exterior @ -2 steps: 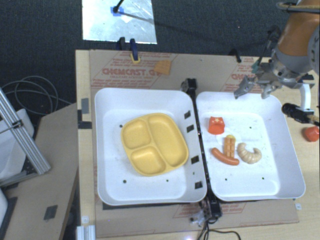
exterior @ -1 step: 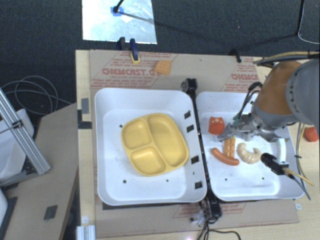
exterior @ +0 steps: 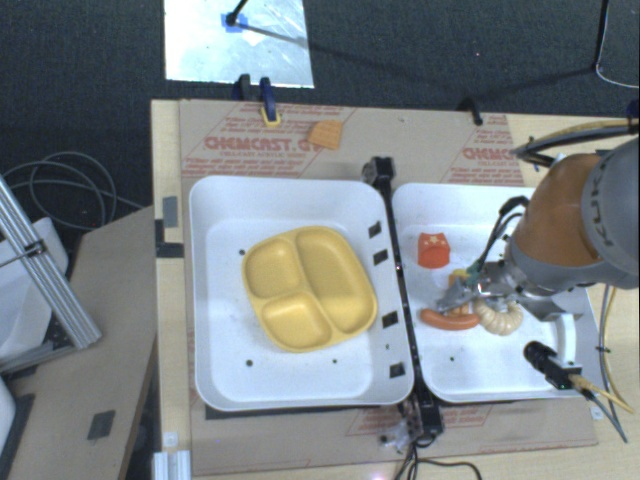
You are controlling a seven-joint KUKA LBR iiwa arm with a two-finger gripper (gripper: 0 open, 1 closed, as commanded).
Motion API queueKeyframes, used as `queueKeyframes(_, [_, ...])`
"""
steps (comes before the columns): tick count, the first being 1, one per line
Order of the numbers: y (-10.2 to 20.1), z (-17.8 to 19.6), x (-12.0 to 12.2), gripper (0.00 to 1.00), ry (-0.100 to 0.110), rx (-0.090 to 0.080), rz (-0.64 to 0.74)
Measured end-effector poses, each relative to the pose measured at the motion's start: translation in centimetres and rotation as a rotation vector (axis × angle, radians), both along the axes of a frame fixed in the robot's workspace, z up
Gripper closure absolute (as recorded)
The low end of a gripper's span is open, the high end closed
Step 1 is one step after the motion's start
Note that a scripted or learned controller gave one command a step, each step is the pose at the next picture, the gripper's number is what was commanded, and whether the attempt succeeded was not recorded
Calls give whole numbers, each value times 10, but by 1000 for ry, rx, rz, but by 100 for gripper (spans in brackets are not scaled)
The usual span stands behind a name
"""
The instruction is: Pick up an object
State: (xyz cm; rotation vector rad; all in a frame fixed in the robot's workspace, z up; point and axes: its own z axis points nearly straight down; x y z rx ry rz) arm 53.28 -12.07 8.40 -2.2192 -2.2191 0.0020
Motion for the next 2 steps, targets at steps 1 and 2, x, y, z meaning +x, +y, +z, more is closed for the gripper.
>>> queueKeyframes(1, [-1,12,4,100,-7,-2,1])
queueKeyframes(2, [60,107,31,100,-15,0,11])
